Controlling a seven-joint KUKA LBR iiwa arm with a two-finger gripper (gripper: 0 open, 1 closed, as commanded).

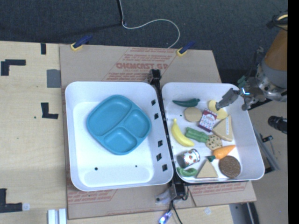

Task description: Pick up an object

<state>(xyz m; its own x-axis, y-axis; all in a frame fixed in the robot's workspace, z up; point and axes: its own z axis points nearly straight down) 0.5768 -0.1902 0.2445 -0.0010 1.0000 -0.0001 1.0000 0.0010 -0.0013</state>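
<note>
The pincer [233,96] hangs at about 2 o'clock of the right bin [254,143], over its upper right corner; if it is open or closed, I cannot tell. Just at its 8 o'clock lies a small yellow piece [215,105], near the fingertip. Further at 8 o'clock are a tan round piece [191,114] and a purple packet [207,120]. At 9 o'clock is a green pepper [186,102]. Toward 7 o'clock lies a banana [179,133], and at 6 o'clock a carrot [223,151] and a brown cookie [230,166]. The left bin [74,125], far at 9 o'clock, holds a blue divided plate [118,124].
</note>
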